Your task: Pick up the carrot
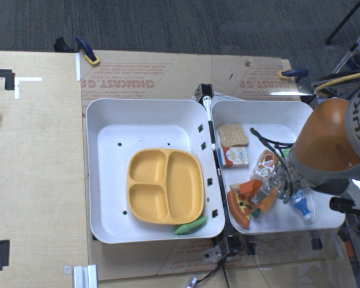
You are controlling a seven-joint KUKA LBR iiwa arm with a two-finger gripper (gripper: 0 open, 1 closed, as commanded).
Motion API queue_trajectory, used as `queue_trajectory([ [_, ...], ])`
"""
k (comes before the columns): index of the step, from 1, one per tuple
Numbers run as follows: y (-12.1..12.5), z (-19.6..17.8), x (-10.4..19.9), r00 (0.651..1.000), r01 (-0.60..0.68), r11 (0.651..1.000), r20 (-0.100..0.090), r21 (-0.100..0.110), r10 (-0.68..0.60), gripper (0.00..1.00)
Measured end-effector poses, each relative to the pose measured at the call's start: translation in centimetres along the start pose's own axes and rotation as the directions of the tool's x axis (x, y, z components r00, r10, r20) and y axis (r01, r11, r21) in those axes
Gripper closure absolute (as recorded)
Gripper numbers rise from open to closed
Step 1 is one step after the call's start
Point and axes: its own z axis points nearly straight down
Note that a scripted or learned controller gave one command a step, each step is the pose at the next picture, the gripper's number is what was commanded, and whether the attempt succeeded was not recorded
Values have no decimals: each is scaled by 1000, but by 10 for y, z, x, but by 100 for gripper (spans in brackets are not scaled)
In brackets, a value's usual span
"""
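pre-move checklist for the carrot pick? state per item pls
1. Carrot located in the right bin: ok.
2. End effector over the carrot: ok, it sits right above the food pile.
3. Carrot between the fingers: cannot tell, wiring hides the tips.
4. Carrot free of neighbours: not ok, pizza slice and a snack packet crowd it.
5. Yellow tray out of the way: ok, it is in the left bin.

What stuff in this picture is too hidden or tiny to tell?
- Camera view: whether the gripper has the carrot; the wrist and cables cover it.
- Camera view: the label on the small carton, too small to read.
- Camera view: the green thing beside the yellow tray, too small to name.
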Motion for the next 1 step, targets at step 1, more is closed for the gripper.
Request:
queue_trajectory([
  [1, 2, 10, 9, 949, -316, 949, -17, 10, 316, 100],
])
